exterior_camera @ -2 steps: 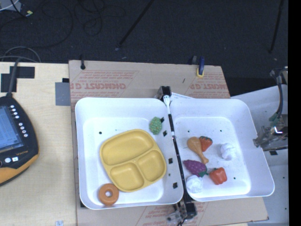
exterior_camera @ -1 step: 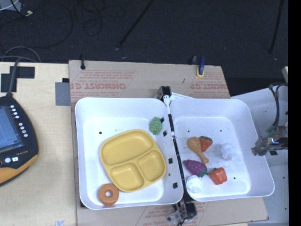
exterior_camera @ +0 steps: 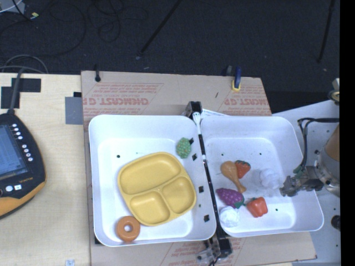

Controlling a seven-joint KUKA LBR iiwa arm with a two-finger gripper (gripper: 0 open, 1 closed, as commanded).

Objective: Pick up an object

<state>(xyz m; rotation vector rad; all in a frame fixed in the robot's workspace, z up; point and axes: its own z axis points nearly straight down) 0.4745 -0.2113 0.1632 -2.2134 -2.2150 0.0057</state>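
Observation:
The right bin (exterior_camera: pixel 277 127) holds a tan drumstick (exterior_camera: pixel 232 174), a red strawberry (exterior_camera: pixel 243 167), a purple toy (exterior_camera: pixel 228 195), a red pepper with a green stem (exterior_camera: pixel 257 206), a white lump (exterior_camera: pixel 228 216) and a pale clear object (exterior_camera: pixel 270 177). My gripper (exterior_camera: pixel 290 188) hangs low over this bin's right side. It sits just right of the clear object and up and right of the red pepper, and it is small and dark in the view.
The left bin (exterior_camera: pixel 105 148) carries a yellow divided plate (exterior_camera: pixel 157 188), a green bumpy toy (exterior_camera: pixel 184 147) at its upper right and an orange ring (exterior_camera: pixel 128 228) near the front. A black divider (exterior_camera: pixel 201 165) separates the bins. A tablet pendant (exterior_camera: pixel 15 159) lies at far left.

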